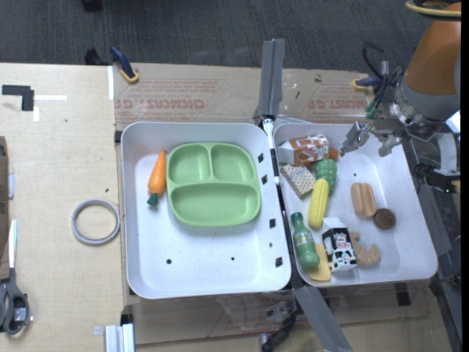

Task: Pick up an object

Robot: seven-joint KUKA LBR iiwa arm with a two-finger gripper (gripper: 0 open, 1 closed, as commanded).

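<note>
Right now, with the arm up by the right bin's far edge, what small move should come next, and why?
Probably lower the pincer toward the near side onto the tan sausage-shaped toy. The pincer sits high over the far edge of the right white bin, holding nothing, and that toy lies apart from the crowded items.

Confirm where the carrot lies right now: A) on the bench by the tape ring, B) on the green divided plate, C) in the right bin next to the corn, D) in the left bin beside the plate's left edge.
D: the carrot lies on the left bin's floor, against the left edge of the green plate.
</note>
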